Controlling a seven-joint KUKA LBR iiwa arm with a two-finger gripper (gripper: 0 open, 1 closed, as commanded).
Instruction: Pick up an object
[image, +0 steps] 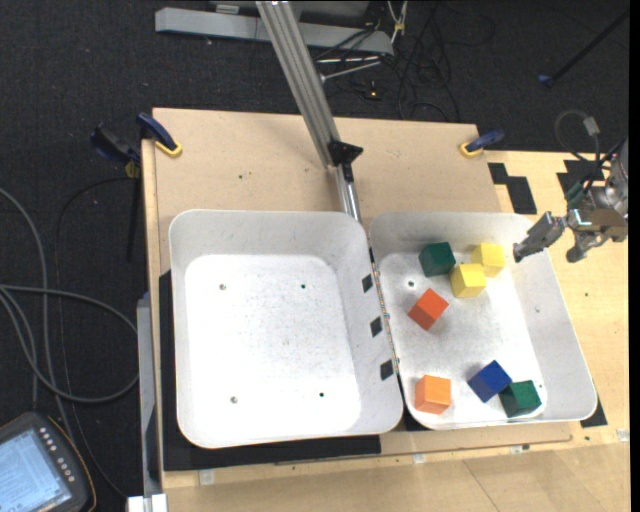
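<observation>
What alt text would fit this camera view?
A robot gripper hovers at the right bin's far right edge, holding nothing. That bin holds seven blocks: two green, two yellow, two orange, one blue. The left bin sits alongside.

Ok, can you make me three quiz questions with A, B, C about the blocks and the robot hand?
1. Where are the coloured blocks?
A left white bin
B right white bin
C bare bench

2. How many small yellow cube blocks?
A one
B two
C four

3. What is the grey two-finger gripper doing?
A holding a block
B resting in the left bin
C hanging at the right bin's far right edge, holding nothing

Answers: 1 B, all seven lie there. 2 B, one yellow cube touches another. 3 C, nothing sits between its fingers.
</observation>
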